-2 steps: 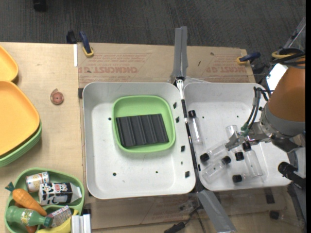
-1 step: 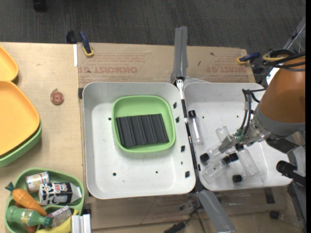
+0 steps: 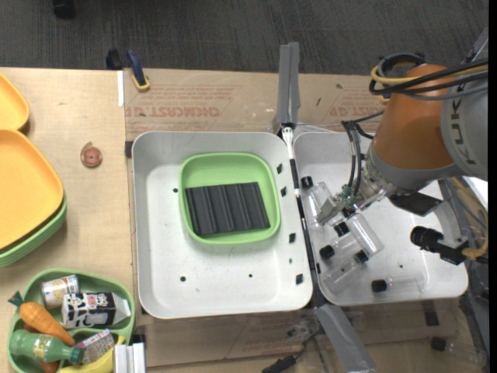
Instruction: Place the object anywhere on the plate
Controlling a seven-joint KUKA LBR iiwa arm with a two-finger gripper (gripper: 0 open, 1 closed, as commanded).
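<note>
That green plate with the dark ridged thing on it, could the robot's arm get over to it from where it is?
Probably yes. The green plate lies open in the left bin, nothing above it. The pincer hangs over the right bin next door, with just the low rims between.

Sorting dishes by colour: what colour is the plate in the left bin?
Light green plate, seen in the camera view.

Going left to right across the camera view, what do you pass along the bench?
Stacked orange plates → small pink disc → left white bin holding the green plate with a dark ridged block on it → right white bin with the gripper low over it.
</note>
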